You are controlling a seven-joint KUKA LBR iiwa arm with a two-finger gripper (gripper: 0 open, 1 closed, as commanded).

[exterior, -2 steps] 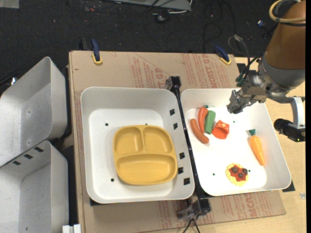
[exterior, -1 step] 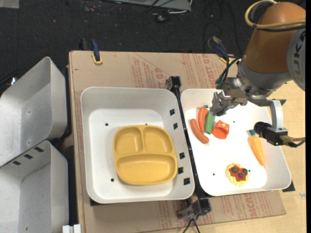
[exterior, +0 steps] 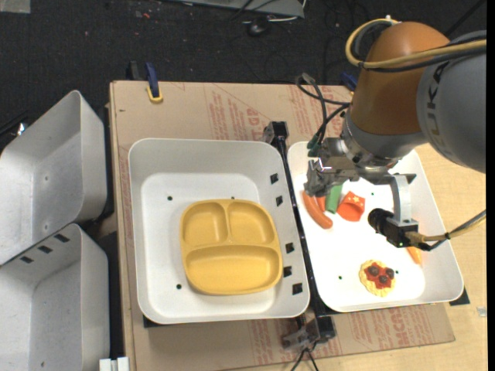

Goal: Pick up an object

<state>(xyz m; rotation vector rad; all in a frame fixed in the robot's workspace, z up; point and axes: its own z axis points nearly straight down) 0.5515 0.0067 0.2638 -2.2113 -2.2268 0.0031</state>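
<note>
My gripper (exterior: pixel 323 185) hangs over the upper left part of the right bin (exterior: pixel 441 284), under the orange wrist band. Just below it lie an orange carrot-shaped toy (exterior: pixel 317 212), a small green piece (exterior: pixel 333 200) and a red-orange block (exterior: pixel 352 207), all close together. The green piece's top end reaches up to the gripper tip. A round yellow toy pizza with red topping (exterior: pixel 377 277) lies near the bin's front. A small orange piece (exterior: pixel 416 253) sits at the right, partly hidden by a black fitting on the arm.
The left bin (exterior: pixel 147 207) holds a yellow divided plate (exterior: pixel 230 246). A black divider (exterior: pixel 290 207) with clips runs between the bins. The big grey arm (exterior: pixel 433 91) covers the back right of the right bin. White tubs (exterior: pixel 46 176) stand off the bench at left.
</note>
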